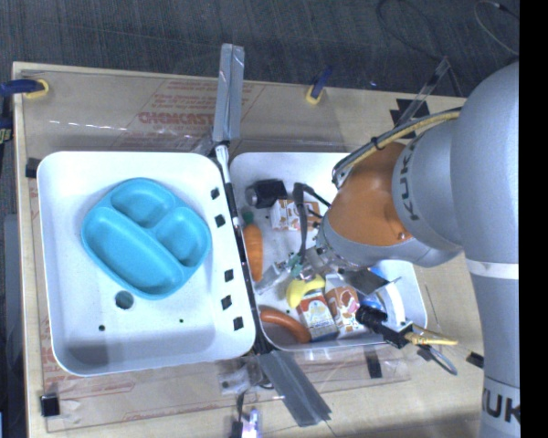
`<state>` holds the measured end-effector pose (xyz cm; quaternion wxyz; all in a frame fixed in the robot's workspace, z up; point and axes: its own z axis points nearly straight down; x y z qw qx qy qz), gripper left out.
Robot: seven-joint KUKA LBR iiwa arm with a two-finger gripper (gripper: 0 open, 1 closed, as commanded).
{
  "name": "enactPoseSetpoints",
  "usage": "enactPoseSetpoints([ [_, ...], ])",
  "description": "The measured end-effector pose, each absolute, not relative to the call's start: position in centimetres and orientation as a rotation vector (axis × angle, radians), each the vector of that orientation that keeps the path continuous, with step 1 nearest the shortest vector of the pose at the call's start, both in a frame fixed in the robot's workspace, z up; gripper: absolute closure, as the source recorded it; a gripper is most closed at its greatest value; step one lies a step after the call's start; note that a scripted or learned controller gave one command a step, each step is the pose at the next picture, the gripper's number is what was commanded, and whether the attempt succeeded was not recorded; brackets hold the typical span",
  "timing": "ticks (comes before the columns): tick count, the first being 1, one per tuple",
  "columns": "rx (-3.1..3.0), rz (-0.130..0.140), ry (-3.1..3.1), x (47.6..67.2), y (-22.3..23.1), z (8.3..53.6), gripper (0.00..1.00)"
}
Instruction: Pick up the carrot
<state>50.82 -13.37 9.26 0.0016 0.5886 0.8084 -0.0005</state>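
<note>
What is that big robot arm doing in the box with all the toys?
The grey and orange arm is reaching down into the right bin, which is full of toy food and clutter. The carrot it should pick up lies by that bin's left wall, not lifted yet. The left bin holds a blue divided plate.

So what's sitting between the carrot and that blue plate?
In the camera view, just the white bin walls where the bins meet separate the carrot from the blue plate.
</note>
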Motion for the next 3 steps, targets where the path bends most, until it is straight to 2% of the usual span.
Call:
enactPoseSetpoints([
  [1,1.892,-0.011,2.488,56.5,-12.0,9.5,0.0],
  [2,1.889,-0.008,2.502,56.4,-11.6,10.4,1.0],
  [3,2.075,-0.002,2.362,56.4,-5.1,19.2,1.0],
])
